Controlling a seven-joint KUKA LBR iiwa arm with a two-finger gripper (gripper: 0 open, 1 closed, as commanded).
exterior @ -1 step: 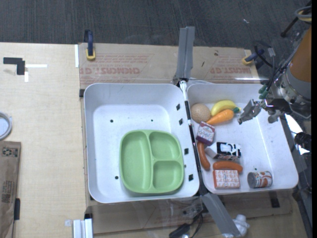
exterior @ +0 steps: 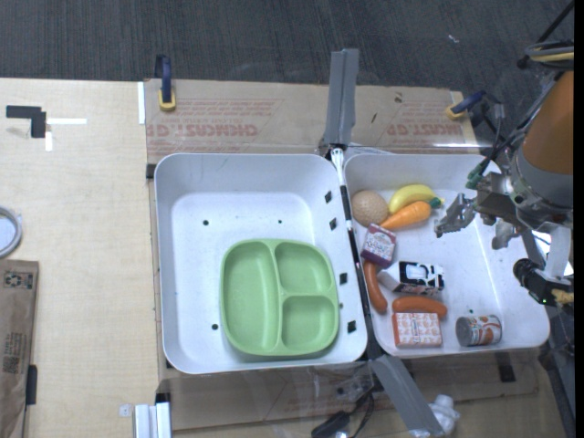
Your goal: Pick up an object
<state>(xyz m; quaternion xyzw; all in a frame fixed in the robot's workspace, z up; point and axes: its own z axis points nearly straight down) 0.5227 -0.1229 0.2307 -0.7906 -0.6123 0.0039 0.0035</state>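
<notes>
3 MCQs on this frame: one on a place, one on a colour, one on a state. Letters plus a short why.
1. Where does the divided plate lie? A) left bin B) right bin C) on the bench
2. What colour is the plate? A) white B) green C) orange
3. How does the can stand? A) upright B) on its side C) upside down on the plate

Key: A, the plate sits in the left bin. B, it is light green. B, the can lies on its side at the near right corner of the right bin, below the claw.
</notes>
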